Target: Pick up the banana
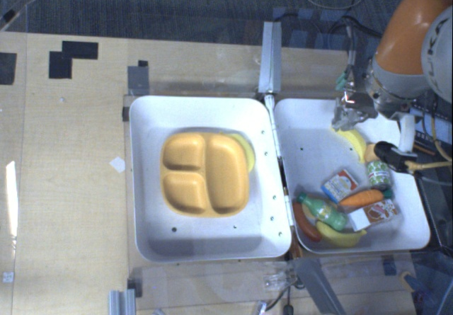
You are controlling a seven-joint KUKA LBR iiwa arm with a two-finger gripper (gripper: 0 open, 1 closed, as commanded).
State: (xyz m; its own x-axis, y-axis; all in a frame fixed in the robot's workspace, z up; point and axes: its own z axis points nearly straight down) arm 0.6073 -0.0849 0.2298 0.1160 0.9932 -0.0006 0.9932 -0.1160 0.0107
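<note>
A yellow banana lies curved along the near wall of the right bin, partly under a green bottle. My gripper hangs over the far part of that bin, well away from the banana. Just in front of the gripper lies a second, rounded yellow object; whether the gripper touches it is unclear. Nothing can be seen held.
Around the banana lie an orange carrot, a small white and red box, a red-labelled packet, a green can and a reddish-brown piece. The left bin holds a yellow compartment tray.
</note>
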